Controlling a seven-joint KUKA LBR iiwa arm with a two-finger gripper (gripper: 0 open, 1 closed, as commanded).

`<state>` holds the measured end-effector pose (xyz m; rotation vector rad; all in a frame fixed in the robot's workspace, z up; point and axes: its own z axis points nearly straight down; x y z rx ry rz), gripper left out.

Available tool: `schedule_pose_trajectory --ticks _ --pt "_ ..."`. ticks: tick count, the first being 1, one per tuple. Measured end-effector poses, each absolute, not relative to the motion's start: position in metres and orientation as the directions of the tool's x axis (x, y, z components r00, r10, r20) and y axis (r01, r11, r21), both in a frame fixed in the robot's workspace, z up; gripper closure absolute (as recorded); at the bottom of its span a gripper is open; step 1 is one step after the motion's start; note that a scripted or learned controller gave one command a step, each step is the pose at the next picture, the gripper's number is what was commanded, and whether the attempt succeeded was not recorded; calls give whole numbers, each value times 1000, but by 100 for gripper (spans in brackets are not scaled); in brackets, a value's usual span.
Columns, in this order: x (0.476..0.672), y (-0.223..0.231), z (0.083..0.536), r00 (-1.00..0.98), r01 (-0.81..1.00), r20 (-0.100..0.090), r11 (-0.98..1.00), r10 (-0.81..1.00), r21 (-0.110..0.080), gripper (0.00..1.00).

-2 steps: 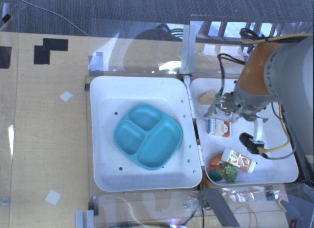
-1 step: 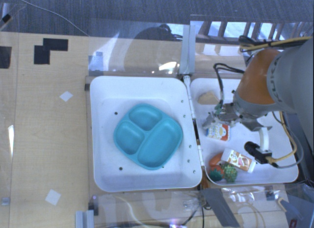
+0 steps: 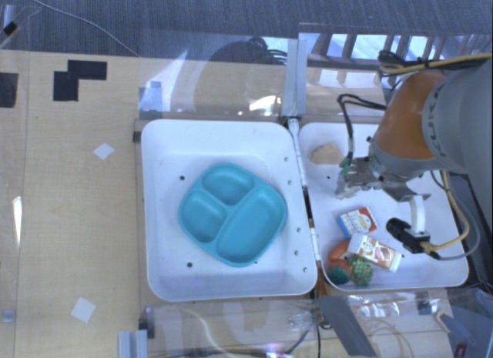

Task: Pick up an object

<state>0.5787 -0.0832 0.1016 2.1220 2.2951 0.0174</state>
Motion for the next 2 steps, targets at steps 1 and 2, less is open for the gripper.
schedule_pose_trajectory --ticks 1,2 --pt "579 -83 102 -78 997 -4 78 997 19 0" --pt "494 -104 90 -159 987 -5 159 987 12 0"
